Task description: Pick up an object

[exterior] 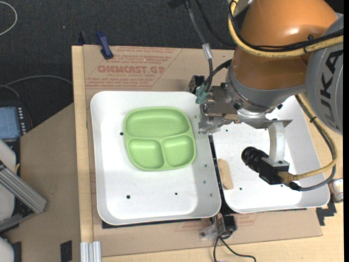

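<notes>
Two white bins sit side by side on the worktop: the left bin (158,192) and the right bin (256,192), touching along their inner edges. One green plate (159,138), divided into three compartments, lies flat in the left bin, nearer its back edge than its front. One small wooden block (225,174) lies in the right bin, against its left edge and towards the front-left corner.

The single arm (283,31) hangs over the back of the right bin. Its gripper (209,121) is above the seam between the two bins, just beside the plate's right rim. Whether it is released or clenched cannot be told, and nothing shows in its grasp.

One brown sheet (136,64) with red print lies under both bins.
</notes>
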{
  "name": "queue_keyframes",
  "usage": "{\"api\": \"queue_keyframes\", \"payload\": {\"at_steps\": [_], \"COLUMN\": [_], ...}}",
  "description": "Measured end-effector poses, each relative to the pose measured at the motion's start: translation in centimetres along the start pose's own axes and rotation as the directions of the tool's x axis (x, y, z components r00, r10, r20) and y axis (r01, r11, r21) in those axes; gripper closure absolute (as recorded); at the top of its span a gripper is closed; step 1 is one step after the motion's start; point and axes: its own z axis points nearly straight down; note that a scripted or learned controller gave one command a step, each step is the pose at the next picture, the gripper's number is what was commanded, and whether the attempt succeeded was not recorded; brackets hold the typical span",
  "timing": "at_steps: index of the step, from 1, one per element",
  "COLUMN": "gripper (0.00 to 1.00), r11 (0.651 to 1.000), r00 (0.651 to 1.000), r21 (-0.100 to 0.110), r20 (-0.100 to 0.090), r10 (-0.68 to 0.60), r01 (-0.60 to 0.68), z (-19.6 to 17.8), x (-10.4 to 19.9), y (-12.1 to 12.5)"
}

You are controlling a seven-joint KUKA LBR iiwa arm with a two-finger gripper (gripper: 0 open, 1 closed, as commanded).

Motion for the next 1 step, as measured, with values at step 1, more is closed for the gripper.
{"api": "queue_keyframes", "payload": {"at_steps": [1], "gripper": [1.00], "r11": [1.000], "r00": [1.000], "r21": [0.004], "r20": [0.000], "r10": [-0.002], "r01": [0.002], "z": [-10.03], "x": [5.87], "y": [0.10]}}
